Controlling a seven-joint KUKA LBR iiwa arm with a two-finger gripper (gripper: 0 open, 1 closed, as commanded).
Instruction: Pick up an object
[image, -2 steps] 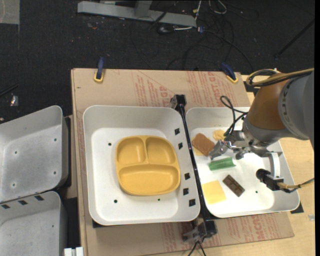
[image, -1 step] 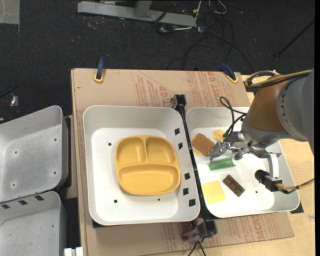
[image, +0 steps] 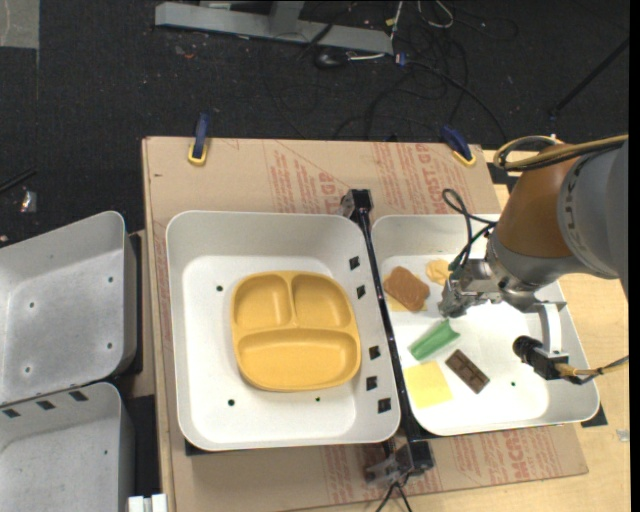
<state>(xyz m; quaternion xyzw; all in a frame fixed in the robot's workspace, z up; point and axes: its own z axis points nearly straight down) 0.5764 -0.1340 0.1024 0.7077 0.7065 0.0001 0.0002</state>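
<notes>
I judge the reach is in hand: my end effector (image: 452, 303) hangs just above the green block (image: 434, 341), which lies in the right bin (image: 570, 410), beside the brown piece (image: 406, 288); grip state unclear; next, a straight descent.

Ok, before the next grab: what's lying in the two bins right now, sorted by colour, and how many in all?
Yellow: 3, the divided plate in the left bin, plus a flat square and a small piece in the right bin
Brown: 2, a bread-like block and a dark bar
Green: 1, a stick just below the gripper
Total: 6
</notes>
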